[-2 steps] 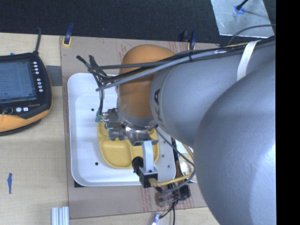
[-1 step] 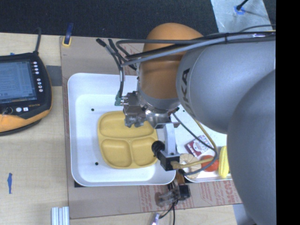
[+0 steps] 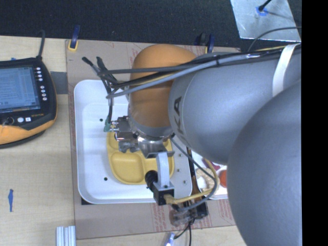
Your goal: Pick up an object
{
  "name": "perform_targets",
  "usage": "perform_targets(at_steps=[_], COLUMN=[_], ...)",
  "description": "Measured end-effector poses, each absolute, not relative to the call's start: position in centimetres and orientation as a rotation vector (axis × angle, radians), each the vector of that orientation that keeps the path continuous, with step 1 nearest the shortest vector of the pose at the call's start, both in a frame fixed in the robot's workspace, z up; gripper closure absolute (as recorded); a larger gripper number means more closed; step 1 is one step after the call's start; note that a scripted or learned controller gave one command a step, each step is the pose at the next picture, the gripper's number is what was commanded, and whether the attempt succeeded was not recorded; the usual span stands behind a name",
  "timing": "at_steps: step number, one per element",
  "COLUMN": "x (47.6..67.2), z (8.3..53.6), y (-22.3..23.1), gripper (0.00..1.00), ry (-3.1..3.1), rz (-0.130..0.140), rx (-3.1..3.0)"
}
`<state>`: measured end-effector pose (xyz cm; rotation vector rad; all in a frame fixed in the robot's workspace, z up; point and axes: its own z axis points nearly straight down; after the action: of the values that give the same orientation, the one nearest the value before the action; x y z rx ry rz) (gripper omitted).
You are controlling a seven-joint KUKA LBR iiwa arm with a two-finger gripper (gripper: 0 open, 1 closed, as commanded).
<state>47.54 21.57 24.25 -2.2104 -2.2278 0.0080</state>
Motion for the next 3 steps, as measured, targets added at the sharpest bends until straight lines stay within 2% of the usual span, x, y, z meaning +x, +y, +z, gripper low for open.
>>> perform_targets(at_steps=[1, 2, 3], x=[53.9, 51.8, 61.4], z=[28.0, 23.9, 30.9], y=[19.8, 21.2, 20.6], gripper=[1.0, 1.0, 1.0], ry=[-2.224, -2.228, -2.226], rz=[0.005, 0.009, 0.003], rx=[-2.215, -2.211, -2.214])
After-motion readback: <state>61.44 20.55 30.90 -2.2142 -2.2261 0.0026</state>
